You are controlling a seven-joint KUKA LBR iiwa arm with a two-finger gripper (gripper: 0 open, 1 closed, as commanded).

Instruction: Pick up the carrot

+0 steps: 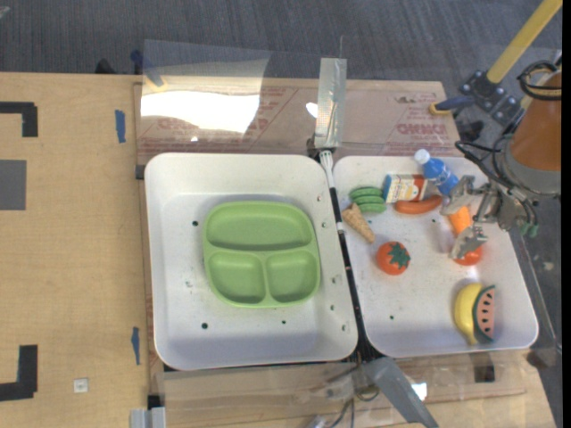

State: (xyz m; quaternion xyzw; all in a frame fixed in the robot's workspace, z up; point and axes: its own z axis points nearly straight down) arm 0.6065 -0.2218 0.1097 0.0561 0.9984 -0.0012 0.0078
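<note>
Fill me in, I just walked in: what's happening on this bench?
The arm's gripper is down in the right bin, beside the orange carrot, among toy foods: a tomato, banana and watermelon slice. The left bin holds a green divided plate.

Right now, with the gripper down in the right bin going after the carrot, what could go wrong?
1. The carrot lies right at the gripper, but no clear grasp shows, so it may slip out on the lift.
2. A small red-orange toy sits just below the fingers and could get nudged or grabbed instead.
3. The blue-capped bottle and red sausage lie close to the carrot, so a sideways move may knock them.
</note>
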